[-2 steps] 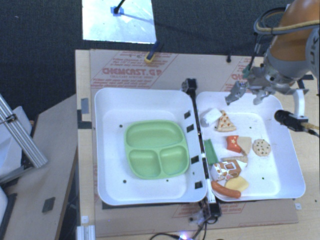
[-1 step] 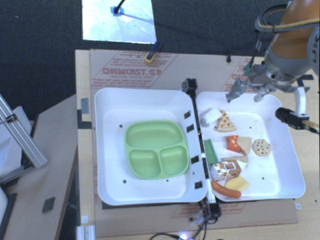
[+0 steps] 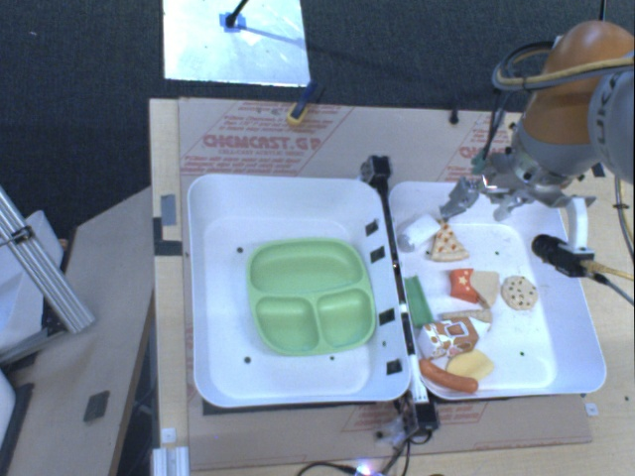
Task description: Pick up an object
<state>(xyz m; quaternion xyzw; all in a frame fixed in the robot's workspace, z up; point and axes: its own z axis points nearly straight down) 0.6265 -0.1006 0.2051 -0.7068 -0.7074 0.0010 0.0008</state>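
My gripper (image 3: 486, 203) hangs over the back of the right bin (image 3: 566, 365), open, with nothing between its fingers. Just below and to its left lie a white cylinder (image 3: 417, 231) and a pizza slice (image 3: 448, 244). Further forward are a red piece (image 3: 463, 284), a tan wedge (image 3: 485, 286) and a round cookie (image 3: 518, 293). A green stick (image 3: 415, 300) lies along the bin's left wall. Near the front sit a gingerbread house (image 3: 451, 337), a yellow piece (image 3: 474, 365) and a sausage (image 3: 446, 377).
The left bin (image 3: 218, 216) holds a green divided tray (image 3: 308, 296). A black divider with clips (image 3: 387, 256) runs between the bins. A black cylinder on a white bracket (image 3: 561, 251) sticks out beside the wrist, over the right bin.
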